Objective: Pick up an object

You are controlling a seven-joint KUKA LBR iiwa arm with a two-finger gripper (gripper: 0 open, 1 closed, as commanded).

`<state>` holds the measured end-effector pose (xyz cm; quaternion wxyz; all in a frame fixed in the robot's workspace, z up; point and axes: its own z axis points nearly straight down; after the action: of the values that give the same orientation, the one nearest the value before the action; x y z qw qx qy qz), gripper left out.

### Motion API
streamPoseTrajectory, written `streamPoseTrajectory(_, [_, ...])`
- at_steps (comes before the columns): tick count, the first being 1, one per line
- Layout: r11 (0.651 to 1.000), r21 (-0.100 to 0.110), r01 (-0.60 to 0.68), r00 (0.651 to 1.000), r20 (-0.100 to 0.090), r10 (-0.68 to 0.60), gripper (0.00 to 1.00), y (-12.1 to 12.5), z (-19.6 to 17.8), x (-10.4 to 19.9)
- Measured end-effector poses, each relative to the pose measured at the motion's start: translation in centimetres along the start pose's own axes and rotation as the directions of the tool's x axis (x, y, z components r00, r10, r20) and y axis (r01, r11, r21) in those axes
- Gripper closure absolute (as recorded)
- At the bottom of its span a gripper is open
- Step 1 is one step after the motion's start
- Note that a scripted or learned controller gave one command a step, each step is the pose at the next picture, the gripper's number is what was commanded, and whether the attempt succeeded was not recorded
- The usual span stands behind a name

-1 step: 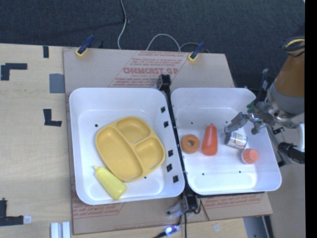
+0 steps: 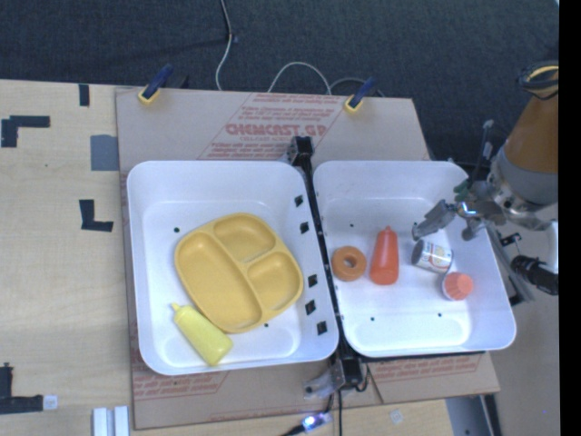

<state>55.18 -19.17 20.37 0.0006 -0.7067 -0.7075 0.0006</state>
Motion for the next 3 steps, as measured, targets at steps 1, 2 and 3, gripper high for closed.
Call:
streamPoseTrajectory(1, [1.000,0.005,0.000,1.000,-0.001,0.000,0.00,0.0,5.5,1.1])
streamPoseTrajectory(2, [1.000,-0.026,0.002,1.000,0.011,-0.001,0.00,1.0,8.8,0.8])
streamPoseTrajectory(3, [0.999,-0.034,0.001,1.000,0.016,0.000,0.00,1.4,9.5,0.6])
